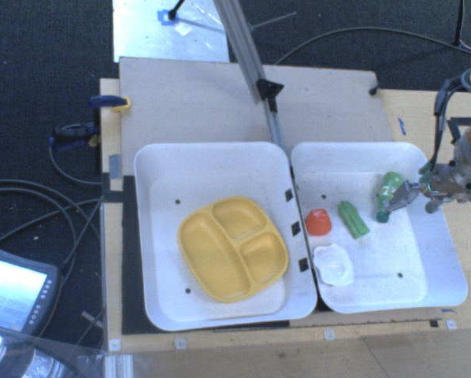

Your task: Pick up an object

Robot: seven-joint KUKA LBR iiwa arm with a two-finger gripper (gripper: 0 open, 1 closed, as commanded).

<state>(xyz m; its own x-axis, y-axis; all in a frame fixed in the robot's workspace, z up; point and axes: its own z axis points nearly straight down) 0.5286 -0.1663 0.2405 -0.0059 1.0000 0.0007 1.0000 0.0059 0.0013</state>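
**Claw over the bottle, right bin: grasp not confirmed**

Claw (406, 196) sits low in the right bin (436, 286), near its right wall, arm reaching in from the right. Its tip overlaps the lower end of the green bottle (388, 191). At this resolution I cannot tell whether it is spread, closed, or clamped on the bottle; no grasp is assumed.

Bottle: light green body with a darker end, lying tilted, upper right of that bin. Likeliest target, judged by closeness.

Just left of it, apart: a green block (352, 219), lying at a slant. Further left, by the bin's left wall: a red piece (318, 222), and below it a white cup (334, 264), hard to read against the white floor.

Left bin (157, 235) holds a yellow tray (232, 247) with three compartments, well apart from the claw. Both bins rest on the desk (220, 101).

Notes for doing the step well:
- Straddle the bottle across its narrow width, not along its length.
- Centre on the body; a hold at the end will likely let it swing or slip.
- Close fully before lifting; lift straight up, clear of the wall.
- Risk: rounded plastic may squirt out sideways toward the block.
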